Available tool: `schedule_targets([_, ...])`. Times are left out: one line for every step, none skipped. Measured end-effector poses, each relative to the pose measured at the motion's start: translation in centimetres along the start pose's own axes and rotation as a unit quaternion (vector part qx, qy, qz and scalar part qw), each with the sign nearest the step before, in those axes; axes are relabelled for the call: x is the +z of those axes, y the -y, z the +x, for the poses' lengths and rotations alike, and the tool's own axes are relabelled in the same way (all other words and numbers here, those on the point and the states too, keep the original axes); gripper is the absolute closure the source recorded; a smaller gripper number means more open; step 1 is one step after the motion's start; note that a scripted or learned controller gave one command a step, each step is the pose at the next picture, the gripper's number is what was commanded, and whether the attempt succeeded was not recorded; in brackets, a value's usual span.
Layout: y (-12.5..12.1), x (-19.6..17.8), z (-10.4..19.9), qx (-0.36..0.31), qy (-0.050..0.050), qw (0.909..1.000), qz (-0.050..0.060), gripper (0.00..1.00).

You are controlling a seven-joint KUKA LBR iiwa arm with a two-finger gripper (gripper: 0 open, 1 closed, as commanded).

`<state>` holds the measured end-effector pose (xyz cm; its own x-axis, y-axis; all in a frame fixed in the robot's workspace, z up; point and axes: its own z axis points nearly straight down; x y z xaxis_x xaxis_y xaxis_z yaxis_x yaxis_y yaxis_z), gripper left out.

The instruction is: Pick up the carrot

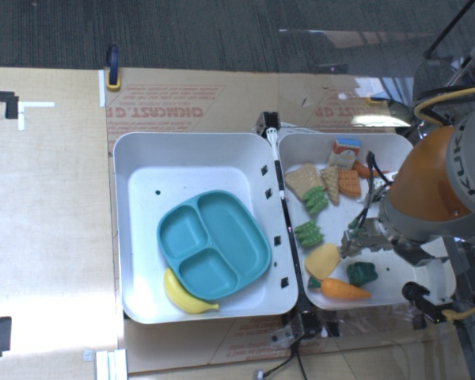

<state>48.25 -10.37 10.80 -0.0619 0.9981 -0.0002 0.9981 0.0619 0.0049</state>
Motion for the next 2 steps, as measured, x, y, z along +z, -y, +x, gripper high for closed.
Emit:
schedule_targets([0.0, 0.0, 0.0, 0.000, 0.000, 1.0000, 0.000, 0.00])
schedule_targets([0.5, 1.7, 0.5, 0.020, -0.001, 0.9998, 0.005, 0.00])
